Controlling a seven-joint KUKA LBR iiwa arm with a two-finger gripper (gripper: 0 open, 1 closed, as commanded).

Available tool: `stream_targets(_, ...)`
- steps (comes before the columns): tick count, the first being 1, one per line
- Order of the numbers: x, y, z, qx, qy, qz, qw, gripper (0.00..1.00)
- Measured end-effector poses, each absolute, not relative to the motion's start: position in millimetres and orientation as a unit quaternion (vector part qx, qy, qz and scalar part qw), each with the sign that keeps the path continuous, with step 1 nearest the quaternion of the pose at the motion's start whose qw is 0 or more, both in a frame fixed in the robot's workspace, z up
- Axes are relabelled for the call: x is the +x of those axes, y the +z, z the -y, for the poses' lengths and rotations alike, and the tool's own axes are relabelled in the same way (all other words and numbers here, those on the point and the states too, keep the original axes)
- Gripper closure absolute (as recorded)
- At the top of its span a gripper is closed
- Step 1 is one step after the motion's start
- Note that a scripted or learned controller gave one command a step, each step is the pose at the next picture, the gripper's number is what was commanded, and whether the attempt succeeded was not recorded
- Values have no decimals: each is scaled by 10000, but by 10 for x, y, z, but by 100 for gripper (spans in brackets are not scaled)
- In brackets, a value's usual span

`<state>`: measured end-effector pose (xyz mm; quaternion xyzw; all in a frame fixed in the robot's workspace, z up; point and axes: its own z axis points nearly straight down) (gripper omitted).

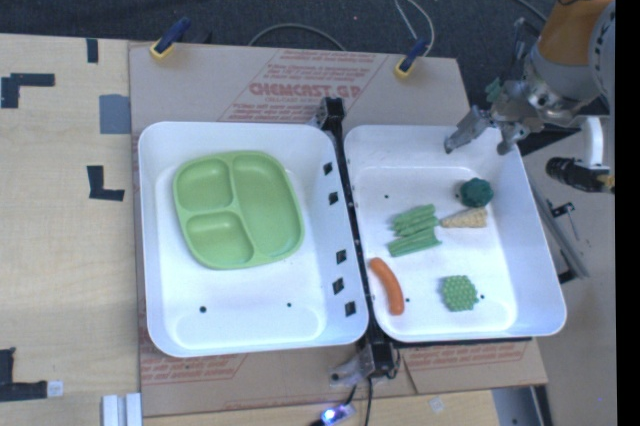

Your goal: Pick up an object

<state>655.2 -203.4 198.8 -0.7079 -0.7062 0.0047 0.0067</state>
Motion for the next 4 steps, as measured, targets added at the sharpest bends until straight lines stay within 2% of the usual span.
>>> stream_targets(1,6585,2084,2029,-7067,7,7075,4,0)
stream_targets(2,6652,1472,2027,-7064,24,7078,23,0)
stream_targets(3,6664,832,2004,-7061,19,7081,2,0)
stream_targets(4,6672,862,2004,-7064,10,7078,-16,0)
